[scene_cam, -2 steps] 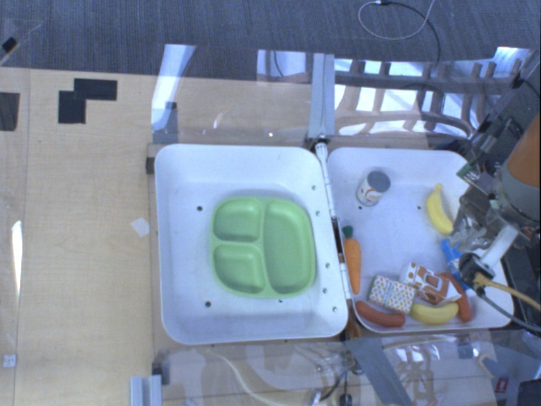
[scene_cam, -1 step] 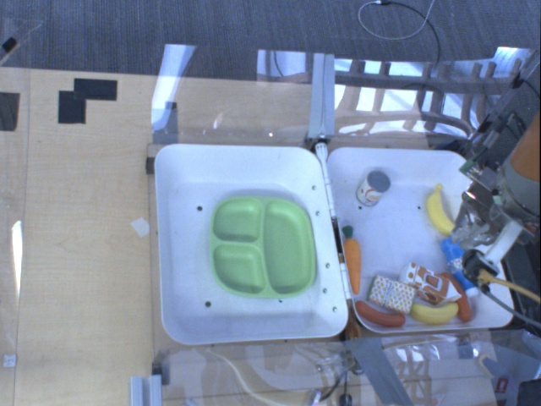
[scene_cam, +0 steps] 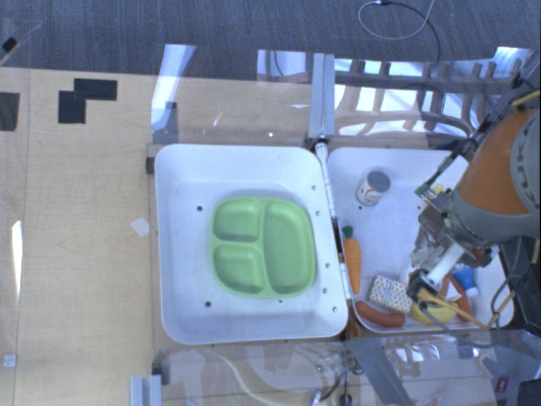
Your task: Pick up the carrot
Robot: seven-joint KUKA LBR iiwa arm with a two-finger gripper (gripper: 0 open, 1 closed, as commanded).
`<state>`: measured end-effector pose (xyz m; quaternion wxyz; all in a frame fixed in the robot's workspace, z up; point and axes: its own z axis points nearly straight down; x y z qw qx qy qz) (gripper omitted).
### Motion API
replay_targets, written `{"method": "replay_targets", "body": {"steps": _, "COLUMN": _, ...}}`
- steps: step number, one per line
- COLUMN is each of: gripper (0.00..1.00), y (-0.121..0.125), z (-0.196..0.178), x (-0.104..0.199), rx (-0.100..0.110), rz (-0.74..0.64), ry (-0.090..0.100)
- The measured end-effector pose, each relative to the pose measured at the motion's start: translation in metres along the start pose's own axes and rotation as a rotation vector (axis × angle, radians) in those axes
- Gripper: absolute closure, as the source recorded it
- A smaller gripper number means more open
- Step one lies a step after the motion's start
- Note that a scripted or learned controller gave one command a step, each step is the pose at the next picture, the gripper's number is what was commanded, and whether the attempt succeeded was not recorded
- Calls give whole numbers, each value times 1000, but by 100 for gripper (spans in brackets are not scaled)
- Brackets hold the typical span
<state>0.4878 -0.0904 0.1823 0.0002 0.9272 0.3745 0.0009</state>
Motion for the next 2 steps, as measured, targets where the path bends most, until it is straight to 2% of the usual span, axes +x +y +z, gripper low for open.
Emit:
{"method": "replay_targets", "body": {"steps": 1, "gripper": 100, "y": 66, "z": -111, "x": 70, "rx": -3, "rz": 35, "ry": 1}}
{"method": "replay_targets", "body": {"steps": 2, "gripper": 100, "y": 67, "z": -83, "x": 31, "rx": -1, "rz": -448, "ry": 0}}
